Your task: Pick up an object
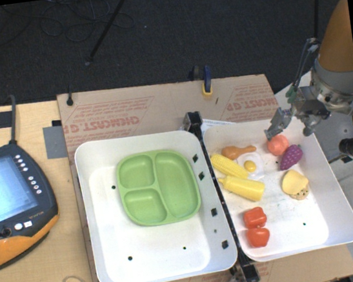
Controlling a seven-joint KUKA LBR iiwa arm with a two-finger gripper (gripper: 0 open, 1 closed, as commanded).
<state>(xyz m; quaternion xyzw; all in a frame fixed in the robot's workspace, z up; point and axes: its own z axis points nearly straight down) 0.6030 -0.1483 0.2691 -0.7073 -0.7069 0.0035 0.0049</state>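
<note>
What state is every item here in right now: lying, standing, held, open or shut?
Pincer: open, above the right bin's far edge, holding nothing.
Green tray: flat in left bin.
Two corn cobs: lying side by side.
Red pepper: lying, near front.
Pink ball: resting, free.
Purple grapes: lying beside it.
Handheld screen: lit.

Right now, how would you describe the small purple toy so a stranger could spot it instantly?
Look in the right-hand shallow white bin, toward its far right side. The small purple grape-cluster toy sits beside a pinkish-red round toy, above a pale yellow toy. It is the bin's sole purple item.
</note>
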